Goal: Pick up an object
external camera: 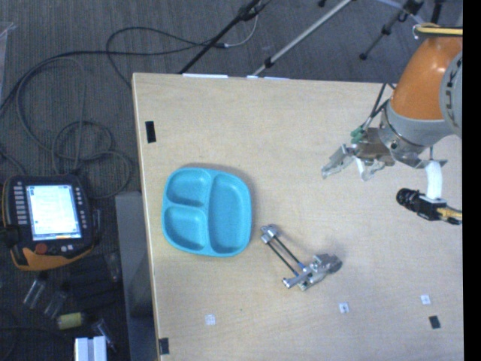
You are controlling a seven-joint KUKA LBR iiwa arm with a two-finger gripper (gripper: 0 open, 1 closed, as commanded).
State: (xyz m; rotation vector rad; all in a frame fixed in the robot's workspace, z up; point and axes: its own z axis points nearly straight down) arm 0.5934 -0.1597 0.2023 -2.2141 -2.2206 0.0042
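Slim silver metal clamp (300, 260), lying flat

No text, label, brand or number can be read anywhere in the camera view. The handheld control pendant (51, 215) on the floor left of the worktop (301, 119) has a lit screen with what may be lines of writing, but it is too small and blurred to make out. Small dark and pale square markers (151, 131) are stuck to the worktop; none carries a legible sign.
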